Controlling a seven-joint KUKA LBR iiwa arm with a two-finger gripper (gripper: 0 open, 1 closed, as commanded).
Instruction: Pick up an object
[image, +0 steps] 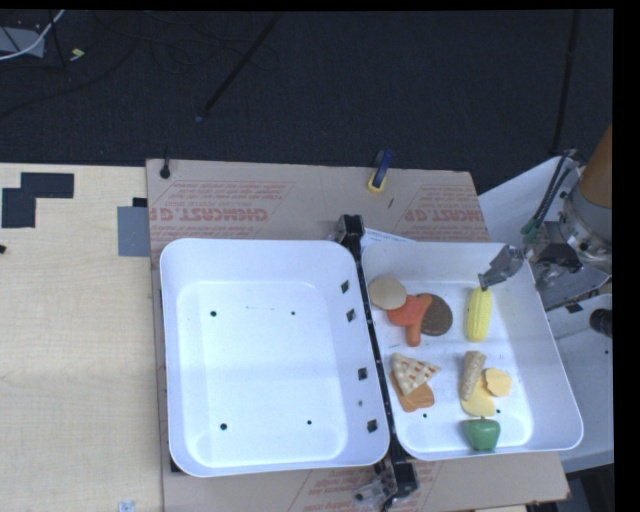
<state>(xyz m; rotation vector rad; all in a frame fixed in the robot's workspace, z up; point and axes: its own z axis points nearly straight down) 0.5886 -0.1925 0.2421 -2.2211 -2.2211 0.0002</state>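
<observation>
yellow corn cob (479, 314) lies in the right bin (560, 400), just below the gripper (497, 271) and touching or nearly touching its lower tip. the gripper holds nothing between its fingers; whether they are spread or closed i cannot tell. left of it sit a tan disc (388, 294), an orange piece (410, 318) and a brown disc (437, 317).

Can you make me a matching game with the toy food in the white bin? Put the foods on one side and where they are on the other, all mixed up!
Foods:
1. yellow toy corn cob
2. green toy pepper
3. round beige toy cookie
4. tan waffle-patterned toy wedge

Places:
A. near corner of the right white bin
B. just below the gripper
C. far end, beside the divider
D. on an orange slab

Pairs: 1-B, 2-A, 3-C, 4-D
</observation>
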